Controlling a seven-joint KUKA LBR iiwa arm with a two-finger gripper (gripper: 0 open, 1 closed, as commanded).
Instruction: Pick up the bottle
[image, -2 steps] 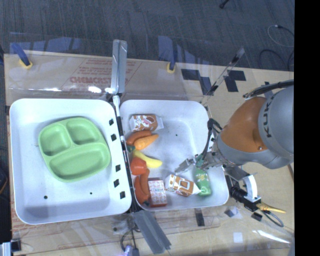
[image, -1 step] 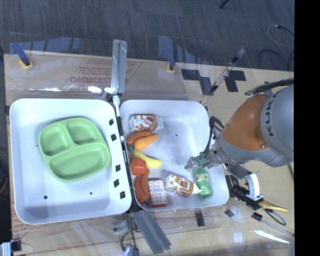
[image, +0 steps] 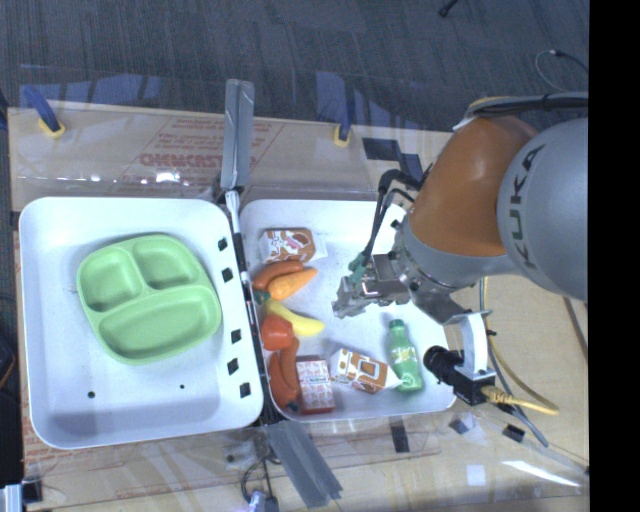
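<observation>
Bottle (image: 403, 355): green, with a pale label, lying in the right bin (image: 340, 215) at about five o'clock of the bin floor, cap toward twelve, base toward the near rim. Touched by nothing.

Camera view, from above and at a slant. Tool (image: 352, 292) poised over the middle of the right bin, at roughly ten o'clock from the bottle and near it, metal parts pointing toward nine. Nothing seen between its tips; whether wide or narrow, cannot tell from this angle. Grey arm (image: 520, 215) with orange band filling the three o'clock side.

Around the bottle: small brown-and-white carton (image: 360, 370) just beside it at nine o'clock, carrot (image: 292, 284) and yellow banana (image: 296, 319) farther toward nine, snack packet (image: 288, 244) near eleven, red items (image: 283, 375) along the divider. Left bin (image: 60, 400) carrying a green divided plate (image: 150, 296).

Step in hand, by judgement: approach, not yet grasp. Next move calls for shifting toward five o'clock, lining up across the bottle's narrow width, then descending without catching the carton alongside.
</observation>
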